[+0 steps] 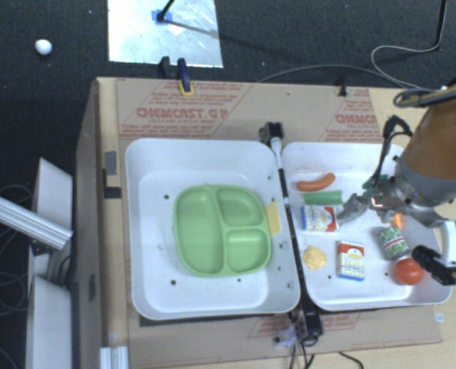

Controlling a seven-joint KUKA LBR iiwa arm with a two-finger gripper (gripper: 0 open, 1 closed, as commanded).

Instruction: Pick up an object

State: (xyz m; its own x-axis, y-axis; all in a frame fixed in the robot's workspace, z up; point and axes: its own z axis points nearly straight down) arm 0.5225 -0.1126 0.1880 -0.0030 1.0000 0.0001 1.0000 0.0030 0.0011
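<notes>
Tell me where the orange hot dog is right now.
The orange hot dog lies at the back of the right bin, near the divider between the two bins, just behind the green block and left of the gripper.

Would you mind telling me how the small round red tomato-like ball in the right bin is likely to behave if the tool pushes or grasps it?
The small round red tomato-like ball looks smooth and round, so a push would probably roll it. It sits near the right white bin's wall, which may stop it. Its curved surface could slip out of a two-finger pinch unless gripped across the middle.
</notes>
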